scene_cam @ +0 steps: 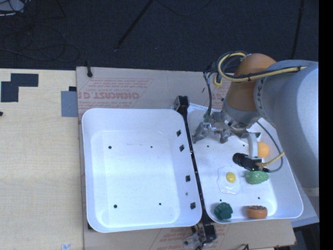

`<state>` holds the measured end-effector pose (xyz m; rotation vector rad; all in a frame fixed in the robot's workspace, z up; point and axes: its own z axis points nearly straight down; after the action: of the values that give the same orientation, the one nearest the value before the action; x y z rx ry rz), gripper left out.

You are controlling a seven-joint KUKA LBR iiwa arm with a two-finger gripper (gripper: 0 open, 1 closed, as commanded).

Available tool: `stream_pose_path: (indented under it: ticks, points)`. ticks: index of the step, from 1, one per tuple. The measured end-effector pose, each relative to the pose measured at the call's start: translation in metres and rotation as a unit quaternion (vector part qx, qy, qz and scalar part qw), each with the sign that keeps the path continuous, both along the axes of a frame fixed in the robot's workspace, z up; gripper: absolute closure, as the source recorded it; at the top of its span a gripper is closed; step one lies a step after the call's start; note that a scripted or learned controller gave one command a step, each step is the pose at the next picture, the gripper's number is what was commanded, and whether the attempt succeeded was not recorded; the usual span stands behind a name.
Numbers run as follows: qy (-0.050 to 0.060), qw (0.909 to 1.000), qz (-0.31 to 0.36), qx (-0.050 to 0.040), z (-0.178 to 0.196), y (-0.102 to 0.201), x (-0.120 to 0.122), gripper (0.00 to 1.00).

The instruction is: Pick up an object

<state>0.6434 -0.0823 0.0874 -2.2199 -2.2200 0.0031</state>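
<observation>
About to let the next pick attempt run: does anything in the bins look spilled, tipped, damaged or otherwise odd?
Nothing stands out. The right bin holds a fried egg toy, a light green piece, a dark green piece, an orange-brown piece and an orange ball, all lying loose and apart. The end effector hangs over that bin's far end.

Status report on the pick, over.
Pincer low in right bin, near its back edge. Nothing seen in its grip. Fried egg, dark green piece, orange piece lie loose nearer the front.
</observation>
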Motion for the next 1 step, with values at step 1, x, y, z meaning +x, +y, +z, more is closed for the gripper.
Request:
stream_pose_path:
  ticks: [1]
  points:
    - [0.001, 1.0000, -0.001, 0.0004, 0.0101, -0.0004, 0.0000, 1.00]
